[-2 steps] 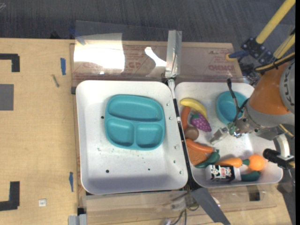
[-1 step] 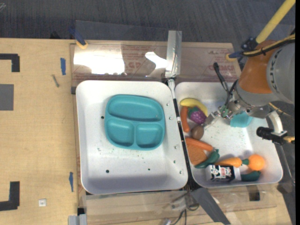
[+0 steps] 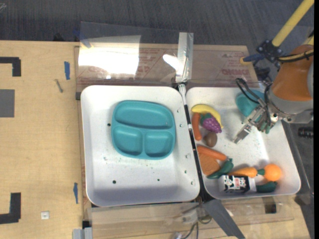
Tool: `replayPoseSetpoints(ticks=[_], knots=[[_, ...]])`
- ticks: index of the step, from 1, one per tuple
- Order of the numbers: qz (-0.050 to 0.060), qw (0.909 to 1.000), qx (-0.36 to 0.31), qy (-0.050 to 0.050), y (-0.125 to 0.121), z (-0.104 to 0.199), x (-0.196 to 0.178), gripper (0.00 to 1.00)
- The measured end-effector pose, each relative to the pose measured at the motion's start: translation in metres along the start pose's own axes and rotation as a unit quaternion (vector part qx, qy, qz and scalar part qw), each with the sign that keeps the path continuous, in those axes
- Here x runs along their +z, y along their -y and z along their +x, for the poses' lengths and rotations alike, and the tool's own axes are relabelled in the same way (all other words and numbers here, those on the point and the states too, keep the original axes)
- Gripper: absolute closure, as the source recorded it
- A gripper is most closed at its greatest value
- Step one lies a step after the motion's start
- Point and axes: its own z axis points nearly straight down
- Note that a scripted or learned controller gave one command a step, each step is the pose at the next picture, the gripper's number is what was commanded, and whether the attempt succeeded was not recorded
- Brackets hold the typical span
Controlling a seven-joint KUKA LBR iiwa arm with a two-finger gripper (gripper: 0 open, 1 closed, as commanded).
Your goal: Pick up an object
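**Gripper poised over the right bin, nothing in its grasp**

The two-finger gripper (image 3: 244, 131) hangs over bare floor in the right white bin (image 3: 291, 156), its metal fingers slightly spread and holding nothing.

Far to its left, a teal moulded plastic divided tray (image 3: 143, 128) lies flat in the left white bin (image 3: 94, 148). Nearer, just left of the gripper, toy foods cluster against the bin wall: a yellow plastic banana (image 3: 205, 110), a purple grape bunch (image 3: 212, 124) and a small brown rounded piece (image 3: 211, 140), the likeliest targets. Below the gripper sit an orange carrot wedge (image 3: 212, 155) and a round orange fruit (image 3: 272, 173). Just right and above, a teal object (image 3: 245, 103) rests by the wrist.
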Motion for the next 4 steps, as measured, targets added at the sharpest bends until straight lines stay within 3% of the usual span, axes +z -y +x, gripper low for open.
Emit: replayPoseSetpoints(ticks=[1, 2, 3, 4], knots=[[0.000, 0.9992, -0.039, 0.001, 0.049, 0.000, -0.031, 0.00], [-0.002, 0.9987, -0.050, 0.003, 0.035, -0.018, 0.007, 0.00], [-0.011, 0.9525, 0.304, -0.012, 0.012, -0.001, 0.004, 0.00], [-0.003, 0.9352, 0.354, 0.001, -0.015, 0.033, 0.006, 0.00]])
